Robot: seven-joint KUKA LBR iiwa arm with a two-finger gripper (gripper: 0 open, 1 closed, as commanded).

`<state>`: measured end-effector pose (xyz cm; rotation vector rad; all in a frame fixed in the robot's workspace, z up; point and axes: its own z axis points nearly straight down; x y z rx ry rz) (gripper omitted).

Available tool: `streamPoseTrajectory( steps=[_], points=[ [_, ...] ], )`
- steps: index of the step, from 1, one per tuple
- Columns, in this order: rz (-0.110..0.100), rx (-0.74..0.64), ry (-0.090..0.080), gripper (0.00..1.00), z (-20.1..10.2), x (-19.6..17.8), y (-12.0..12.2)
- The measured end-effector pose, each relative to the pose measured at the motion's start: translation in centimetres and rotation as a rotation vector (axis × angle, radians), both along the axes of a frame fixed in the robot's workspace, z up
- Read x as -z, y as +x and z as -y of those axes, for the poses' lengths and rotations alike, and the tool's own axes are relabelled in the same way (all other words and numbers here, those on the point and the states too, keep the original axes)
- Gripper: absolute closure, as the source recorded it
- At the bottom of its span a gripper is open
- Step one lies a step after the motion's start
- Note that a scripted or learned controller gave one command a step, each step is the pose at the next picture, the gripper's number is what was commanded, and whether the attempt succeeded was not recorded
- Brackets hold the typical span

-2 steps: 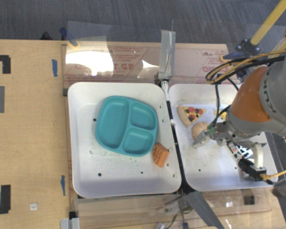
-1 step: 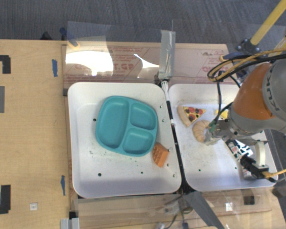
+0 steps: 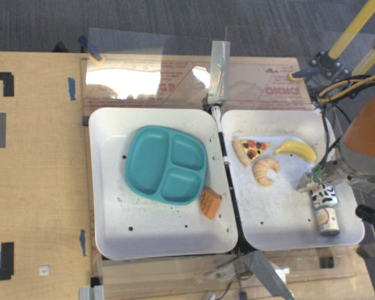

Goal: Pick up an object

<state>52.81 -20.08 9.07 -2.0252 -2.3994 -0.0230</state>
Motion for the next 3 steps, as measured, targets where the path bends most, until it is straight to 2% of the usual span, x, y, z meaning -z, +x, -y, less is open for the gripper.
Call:
streamPoseTrajectory(
  steps=[1, 2, 3],
  points=[
    [0.001, 0.325, -0.011, 1.0, -3.3, 0.2, 3.1],
    [0.004, 0.127, 0.003, 1.0, 0.1, -0.2, 2.0],
    [-0.003, 0.75, -0.007, 1.0, -4.3, 0.2, 5.5]
  ],
)
